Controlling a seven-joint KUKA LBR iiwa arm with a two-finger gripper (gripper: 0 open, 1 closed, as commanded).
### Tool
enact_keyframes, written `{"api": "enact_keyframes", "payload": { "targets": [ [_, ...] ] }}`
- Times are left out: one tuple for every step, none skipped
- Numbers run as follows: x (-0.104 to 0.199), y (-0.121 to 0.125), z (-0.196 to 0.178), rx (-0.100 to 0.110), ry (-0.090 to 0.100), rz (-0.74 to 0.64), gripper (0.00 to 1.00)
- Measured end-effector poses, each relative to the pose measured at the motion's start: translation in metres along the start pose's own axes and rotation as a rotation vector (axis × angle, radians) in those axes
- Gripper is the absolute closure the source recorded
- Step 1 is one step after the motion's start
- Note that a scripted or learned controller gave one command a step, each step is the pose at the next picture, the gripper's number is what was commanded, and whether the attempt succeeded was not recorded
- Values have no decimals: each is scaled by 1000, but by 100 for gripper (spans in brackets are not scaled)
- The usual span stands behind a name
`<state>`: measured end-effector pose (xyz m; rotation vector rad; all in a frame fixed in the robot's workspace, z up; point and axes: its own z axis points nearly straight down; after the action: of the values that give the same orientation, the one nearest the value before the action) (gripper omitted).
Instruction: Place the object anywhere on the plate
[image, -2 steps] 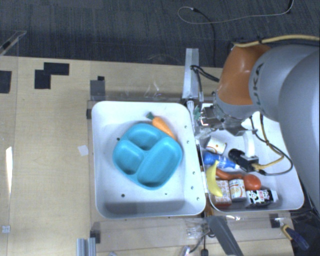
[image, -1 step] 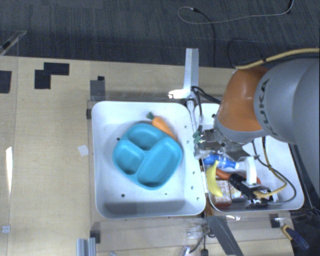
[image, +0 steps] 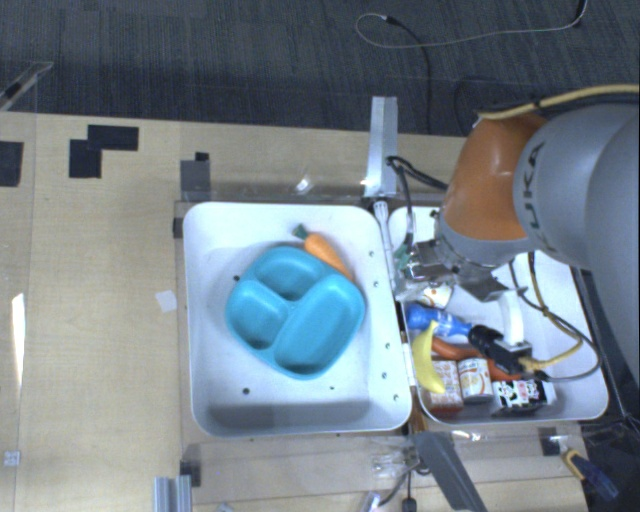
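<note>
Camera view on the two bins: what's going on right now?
The arm is reaching down into the right bin, its wrist over a pile of small items: a banana, a blue thing and some small jars. The blue plate sits in the left bin with a carrot at its far edge, partly on the rim. Nothing visibly held; fingers are hidden under the wrist.
</note>
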<state>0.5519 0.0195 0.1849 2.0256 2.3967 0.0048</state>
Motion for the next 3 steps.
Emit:
{"api": "enact_keyframes", "payload": {
  "targets": [
    [111, -47, 15, 2, 1, -130, 100],
    [126, -44, 0, 1, 1, -276, 100],
    [85, 71, 40, 1, 1, -237, 100]
  ]
}}
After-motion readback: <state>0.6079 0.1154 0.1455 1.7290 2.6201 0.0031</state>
